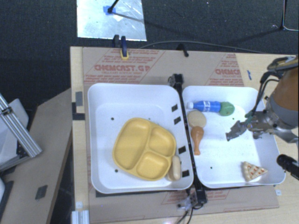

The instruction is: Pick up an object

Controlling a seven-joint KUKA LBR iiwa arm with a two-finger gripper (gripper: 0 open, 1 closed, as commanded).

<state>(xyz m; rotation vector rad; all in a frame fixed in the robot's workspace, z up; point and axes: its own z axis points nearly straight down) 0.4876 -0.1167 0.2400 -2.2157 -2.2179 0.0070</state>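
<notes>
The right bin (223, 164) holds a blue bottle with a green cap (209, 106) lying along its far wall. A toy chicken drumstick (197, 133) lies by the left wall, and a pizza slice (252, 171) sits in the near right corner. My gripper (233, 132) hangs over the right half of this bin. It is right of the drumstick, below the bottle's cap and above the pizza slice. Nothing is seen in it. The grey arm (280, 111) comes in over the bin's right wall.
The left bin (117, 101) carries a yellow divided plate (144, 148) with a pale bread roll (175, 168) beside its right edge. A black divider (184, 125) runs between the bins. Bare white floor lies in the middle of the right bin.
</notes>
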